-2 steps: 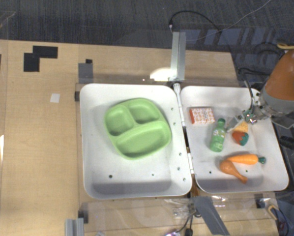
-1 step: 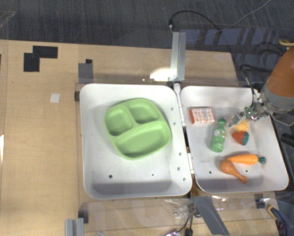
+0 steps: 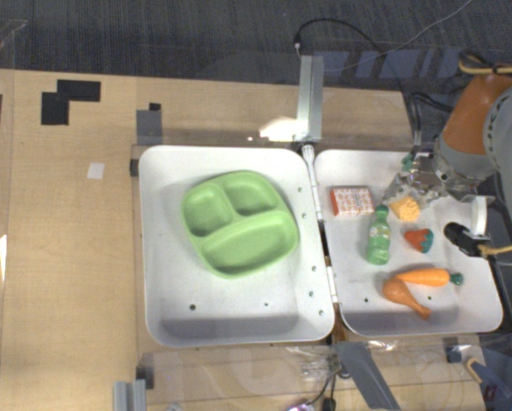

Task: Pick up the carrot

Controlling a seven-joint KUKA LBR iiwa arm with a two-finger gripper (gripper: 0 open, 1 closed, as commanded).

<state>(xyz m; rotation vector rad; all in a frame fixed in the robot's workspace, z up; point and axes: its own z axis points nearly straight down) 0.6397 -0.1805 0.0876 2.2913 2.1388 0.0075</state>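
Carrot (image 3: 424,276) lies flat in the right bin (image 3: 479,315), below the hand (image 3: 416,184) and well apart from it, with its long side running left to right and its green end at the right. Between the two sit a yellow toy (image 3: 403,208) and a strawberry (image 3: 419,240). I cannot tell if the hand holds or touches anything.

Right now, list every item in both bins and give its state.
Carrot: lying flat, untouched.
Green bottle: lying down.
Drumstick: lying beside the carrot.
Strawberry: on its side.
Red-and-white box: lying flat.
Cheese wedge: under the pincer.
Green divided plate: upright, nothing on it.
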